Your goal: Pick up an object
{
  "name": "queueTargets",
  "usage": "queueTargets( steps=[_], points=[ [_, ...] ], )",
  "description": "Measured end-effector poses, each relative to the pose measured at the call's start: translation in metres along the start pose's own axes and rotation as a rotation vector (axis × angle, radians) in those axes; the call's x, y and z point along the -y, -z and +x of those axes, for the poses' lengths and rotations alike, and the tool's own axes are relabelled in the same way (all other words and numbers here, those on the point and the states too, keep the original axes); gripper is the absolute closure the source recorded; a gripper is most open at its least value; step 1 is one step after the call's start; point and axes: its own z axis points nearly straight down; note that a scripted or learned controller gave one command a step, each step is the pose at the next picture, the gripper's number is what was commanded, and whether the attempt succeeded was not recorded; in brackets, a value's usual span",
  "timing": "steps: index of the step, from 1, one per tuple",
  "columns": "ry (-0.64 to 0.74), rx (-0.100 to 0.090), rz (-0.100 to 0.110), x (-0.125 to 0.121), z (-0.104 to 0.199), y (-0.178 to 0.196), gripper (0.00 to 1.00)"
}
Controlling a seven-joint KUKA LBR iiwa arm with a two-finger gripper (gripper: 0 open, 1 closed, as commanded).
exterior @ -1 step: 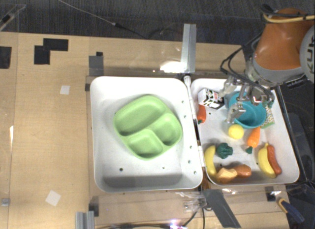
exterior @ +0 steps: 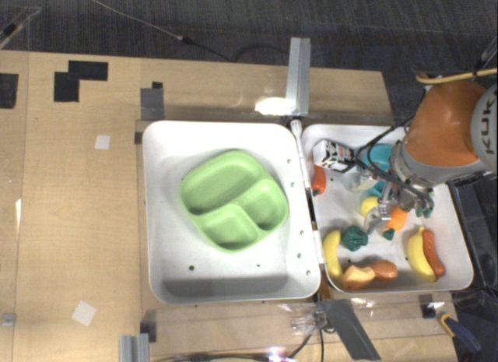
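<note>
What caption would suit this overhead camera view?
Robot arm's tool lowered among toy foods in the right bin; green divided plate in the left bin.

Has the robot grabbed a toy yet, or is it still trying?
Done so far: the arm has reached into the right bin, and its pincer is low among the toys, beside the dark green toy and a small orange piece. In hand: I can't tell, because the view is too blurred to show anything between the fingers. Left: get a toy and lift it. The green tray sits in the left bin.
</note>
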Motion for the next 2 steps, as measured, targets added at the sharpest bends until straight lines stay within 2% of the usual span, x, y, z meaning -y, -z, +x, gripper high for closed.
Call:
queueTargets(
  steps=[1,2],
  points=[
    [0.072,0.008,0.003,-0.023,0.058,-0.004,0.0],
    [0.047,0.01,0.002,-0.048,0.046,-0.004,0.0]
  ],
)
